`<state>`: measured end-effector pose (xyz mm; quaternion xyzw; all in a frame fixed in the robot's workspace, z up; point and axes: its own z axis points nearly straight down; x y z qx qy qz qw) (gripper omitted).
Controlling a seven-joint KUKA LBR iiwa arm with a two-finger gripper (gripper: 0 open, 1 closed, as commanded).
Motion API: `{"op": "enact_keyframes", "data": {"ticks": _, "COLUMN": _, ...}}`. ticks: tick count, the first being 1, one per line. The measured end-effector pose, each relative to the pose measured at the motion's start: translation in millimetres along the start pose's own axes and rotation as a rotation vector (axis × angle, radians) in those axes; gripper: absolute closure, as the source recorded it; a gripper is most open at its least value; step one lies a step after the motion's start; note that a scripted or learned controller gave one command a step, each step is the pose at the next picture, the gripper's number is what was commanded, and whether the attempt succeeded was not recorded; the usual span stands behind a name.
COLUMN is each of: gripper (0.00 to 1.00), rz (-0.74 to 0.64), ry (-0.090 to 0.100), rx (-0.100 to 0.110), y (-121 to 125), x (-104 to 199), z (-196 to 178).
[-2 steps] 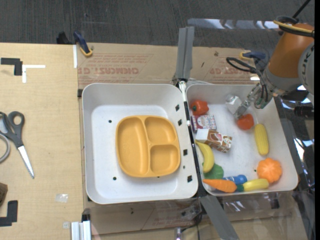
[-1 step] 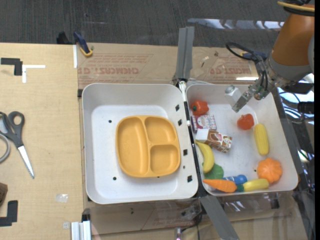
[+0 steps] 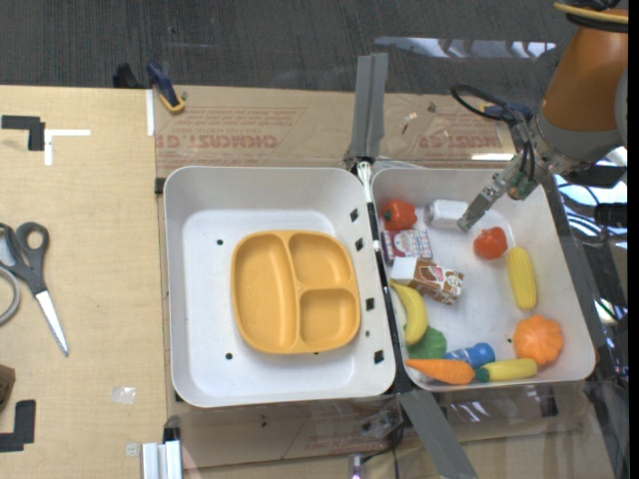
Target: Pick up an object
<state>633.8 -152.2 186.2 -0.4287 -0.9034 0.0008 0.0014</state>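
From where I stand, the right bin [image 3: 559, 230] is crowded: along its left wall lie a small red pepper [image 3: 399, 214], a carton [image 3: 427, 270] and a banana [image 3: 410, 310], and along the front wall a carrot [image 3: 440, 370], a blue piece [image 3: 473, 353] and a yellow piece [image 3: 509, 369], with an orange [image 3: 539, 338] in the front right corner. A corn cob [image 3: 521, 276] and a tomato [image 3: 489, 242] stand near the right wall, so the free floor is a patch in the middle, between the carton and the corn cob. In the left bin [image 3: 190, 297] the yellow divided plate [image 3: 296, 290] takes the centre, and bare floor runs around it on all sides.
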Motion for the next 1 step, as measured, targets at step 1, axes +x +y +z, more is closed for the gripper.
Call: {"op": "enact_keyframes", "data": {"ticks": 1, "gripper": 0.00, "rz": -0.010, "ry": -0.007, "rx": -0.005, "y": -17.6, "x": 34.2, "z": 81.2}}
